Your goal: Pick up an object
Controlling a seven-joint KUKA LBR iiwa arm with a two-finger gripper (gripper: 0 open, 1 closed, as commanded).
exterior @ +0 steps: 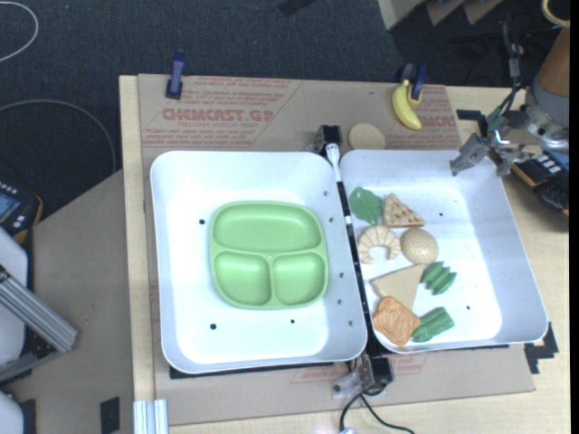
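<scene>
My gripper (477, 152) hovers over the far right corner of the right bin (507, 269), open with nothing between its fingers. Toy foods lie along that bin's left side, well away from the gripper: a green leaf (366, 204), a triangular pizza slice (401, 212), a croissant (378, 241), a round beige bun (419, 245), a pale wedge (398, 285), a green piece (439, 278), an orange piece (395, 317) and another green piece (432, 324).
The left bin (176, 242) holds a green divided plate (269, 253). Behind the bins, a yellow banana (407, 107) and a beige disc (366, 136) lie on the cardboard. Blue clamps stand at the back edge. The right bin's right half is bare white floor.
</scene>
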